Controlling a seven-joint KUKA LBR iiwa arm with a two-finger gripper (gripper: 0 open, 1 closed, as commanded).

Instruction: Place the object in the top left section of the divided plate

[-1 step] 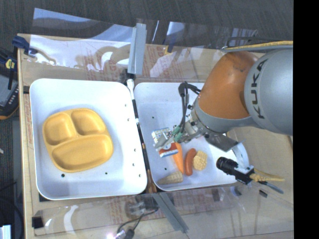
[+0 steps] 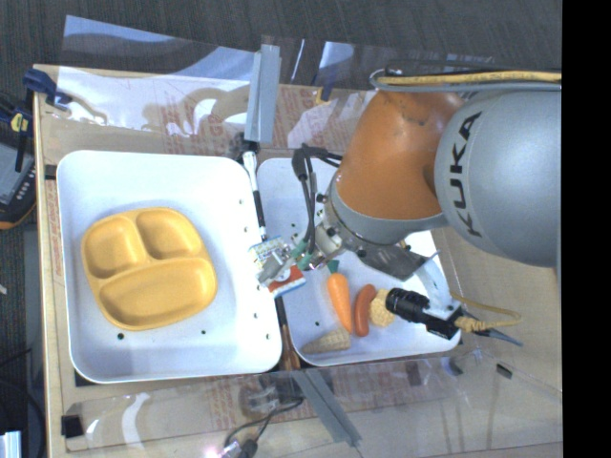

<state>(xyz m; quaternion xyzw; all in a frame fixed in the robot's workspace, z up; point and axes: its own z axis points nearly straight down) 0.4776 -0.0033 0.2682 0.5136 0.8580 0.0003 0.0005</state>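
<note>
Arm (image 2: 449,170): grey shell with an orange band. It covers the upper right half of the right bin (image 2: 277,184), so whatever lies beneath it is hidden. The frame edge cuts off the bulk of the arm.

Surface (image 2: 191,404): pale wood with a clear sheet glaring along the far side. Detail there is hard to read.

Left bin (image 2: 86,351): white and shallow. It holds the divided plate (image 2: 153,289) at about its middle.

Divided plate: yellow, glossy, with rounded corners and 3 sections, 2 small ones above 1 long one. The top left section (image 2: 113,243) has nothing in it, and neither do the other 2.

Gripper (image 2: 277,259): a small metallic cluster low over the 2 bins' meeting rims, well apart from the plate. At this size I cannot tell whether it is wide, narrow or holding anything.

Loose things in the right bin's near end, all apart from the plate:
- carrot (image 2: 339,299), orange, lying lengthwise
- sausage (image 2: 363,310), red-brown, just beside the carrot
- corn piece (image 2: 382,305), yellow, touching the sausage and partly covered
- tan ridged piece (image 2: 331,341), by the near rim, kind unclear
- red and white scrap (image 2: 289,281), just below the gripper; too small to tell whether it is a loose item or part of the tool
</note>
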